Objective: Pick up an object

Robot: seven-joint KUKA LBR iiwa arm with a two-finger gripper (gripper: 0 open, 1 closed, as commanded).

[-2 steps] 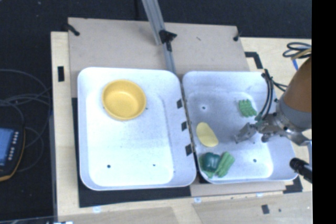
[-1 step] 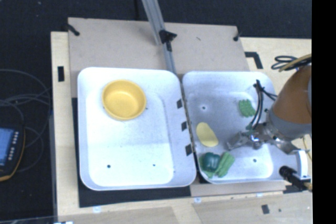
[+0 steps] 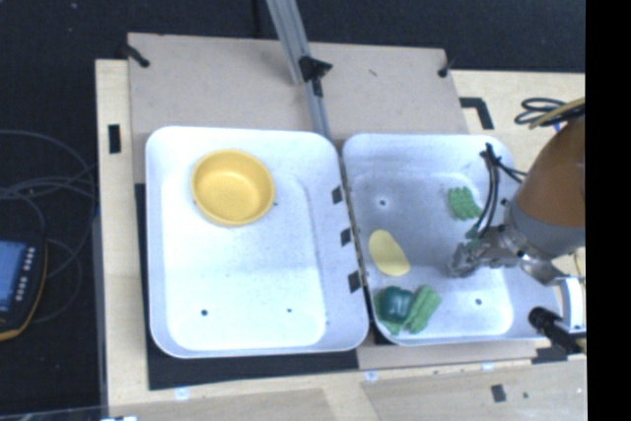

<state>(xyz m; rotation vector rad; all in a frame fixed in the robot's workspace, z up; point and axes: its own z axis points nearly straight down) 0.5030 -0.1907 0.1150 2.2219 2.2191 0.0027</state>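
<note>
While the claw [image 3: 463,261] hangs low in the right bin [image 3: 424,153], grip state impossible to tell, best to favour the yellow piece [image 3: 388,253] just left: likely light, smooth, slippery, so pinch across its narrow middle.

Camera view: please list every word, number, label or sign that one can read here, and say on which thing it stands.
No text can be read.
The handheld device at the left edge has a lit blue screen, too small and blurred to read.
The two white bins and the yellow bowl bear no visible marking.
</note>
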